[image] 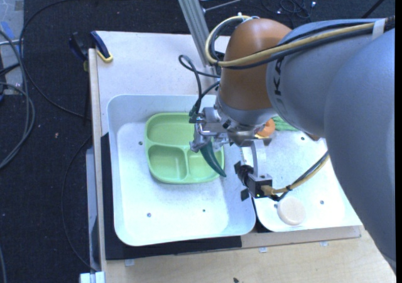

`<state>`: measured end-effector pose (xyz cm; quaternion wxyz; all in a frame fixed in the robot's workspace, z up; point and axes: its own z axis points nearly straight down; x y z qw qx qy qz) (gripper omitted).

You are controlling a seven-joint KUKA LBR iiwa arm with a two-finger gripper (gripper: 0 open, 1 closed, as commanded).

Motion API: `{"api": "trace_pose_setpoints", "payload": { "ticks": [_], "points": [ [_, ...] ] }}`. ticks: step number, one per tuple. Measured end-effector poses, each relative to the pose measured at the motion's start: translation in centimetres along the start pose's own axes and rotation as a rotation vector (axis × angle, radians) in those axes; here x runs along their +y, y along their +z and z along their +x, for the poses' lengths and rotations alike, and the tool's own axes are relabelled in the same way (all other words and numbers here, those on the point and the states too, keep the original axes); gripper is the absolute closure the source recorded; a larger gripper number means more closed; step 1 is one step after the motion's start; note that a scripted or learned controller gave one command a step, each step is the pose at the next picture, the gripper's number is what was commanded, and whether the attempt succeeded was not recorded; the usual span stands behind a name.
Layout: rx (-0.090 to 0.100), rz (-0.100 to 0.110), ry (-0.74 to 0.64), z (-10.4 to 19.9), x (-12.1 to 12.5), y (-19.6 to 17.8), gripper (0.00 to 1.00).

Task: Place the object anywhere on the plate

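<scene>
Two bins side by side on the bench (pixel 144 55). Divided plate (pixel 176 149) in the left bin (pixel 163 219), toward its rear right. Gripper (pixel 213 156) over the plate's right edge, arm (pixel 326 80) reaching in from the right above the right bin (pixel 326 212). Round object (pixel 291 212) near the front of the right bin; another object (pixel 269 128) behind it, partly hidden under the wrist.

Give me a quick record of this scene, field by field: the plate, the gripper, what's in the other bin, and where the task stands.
plate: green plate with compartments, lying in the left bin
gripper: gripper over the plate's right edge
held item: cannot tell; a dark green piece hangs at the jaws
right bin: pale round object near the front; orange object partly hidden behind the arm
task status: nothing seen resting on the plate yet
</scene>
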<state>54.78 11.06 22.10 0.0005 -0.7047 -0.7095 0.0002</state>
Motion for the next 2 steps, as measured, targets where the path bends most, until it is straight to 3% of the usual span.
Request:
{"api": "trace_pose_setpoints", "payload": {
  "ticks": [1,2],
  "points": [
    [0.0,-0.001,0.0,5.25,-1.85,-1.2,1.0],
    [-0.001,0.0,0.004,5.02,-1.78,-1.16,0.0]
  ]
}}
